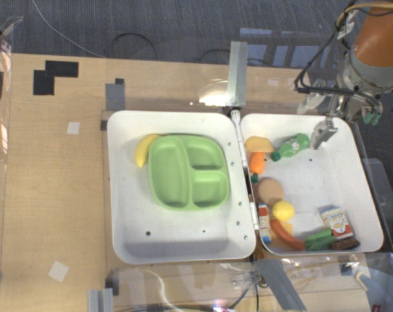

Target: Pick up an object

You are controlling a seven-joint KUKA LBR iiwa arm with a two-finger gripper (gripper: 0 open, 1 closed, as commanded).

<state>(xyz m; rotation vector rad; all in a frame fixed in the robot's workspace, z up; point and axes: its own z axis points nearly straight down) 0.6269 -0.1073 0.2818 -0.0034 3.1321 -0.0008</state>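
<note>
Green bottle (291, 146) lies tilted in right bin (352, 174), upper part, just beside the jaws (324, 134); can't tell if touching or if jaws are apart. Arm (377, 41) above, at right. Other toys along bin's left and bottom edges. Left bin (125, 226) on worktop (47, 194): green plate (186, 171), banana (143, 149).

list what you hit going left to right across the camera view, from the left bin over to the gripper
banana → green divided plate → orange carrot → green bottle → gripper
</note>
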